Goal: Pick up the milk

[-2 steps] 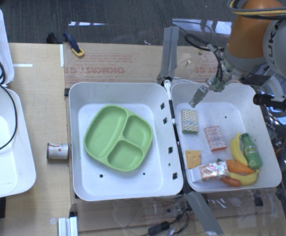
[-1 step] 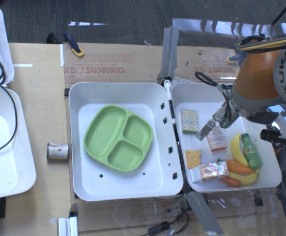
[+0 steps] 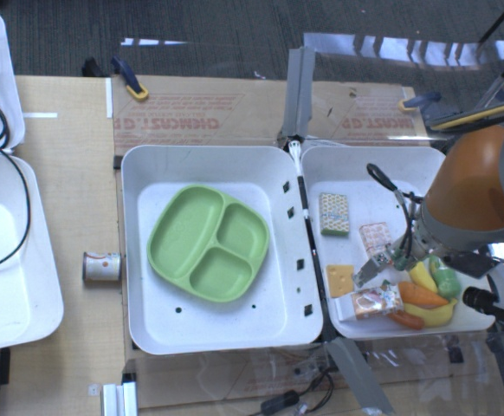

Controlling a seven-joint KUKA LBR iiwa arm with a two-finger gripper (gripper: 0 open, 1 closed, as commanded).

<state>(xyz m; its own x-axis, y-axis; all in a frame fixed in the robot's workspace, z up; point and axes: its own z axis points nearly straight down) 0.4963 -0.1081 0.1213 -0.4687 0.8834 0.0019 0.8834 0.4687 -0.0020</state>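
Note:
The milk looks like the small white carton with red and orange print point(image 3: 369, 303), lying on its side near the front edge of the right bin point(image 3: 365, 180). The arm with its orange band comes in from the right. Its gripper point(image 3: 375, 267) hangs low over the bin, just behind the carton and between an orange cheese square point(image 3: 340, 280) and a pinkish packet point(image 3: 374, 235). I see nothing held in the gripper.
A banana point(image 3: 425, 277), a carrot point(image 3: 421, 295) and a green piece point(image 3: 445, 277) crowd the right bin's front right corner. A green-and-yellow block point(image 3: 334, 213) lies further back. The left bin point(image 3: 139, 232) holds a green divided plate point(image 3: 209, 243). A small can point(image 3: 102, 267) lies on the bench at left.

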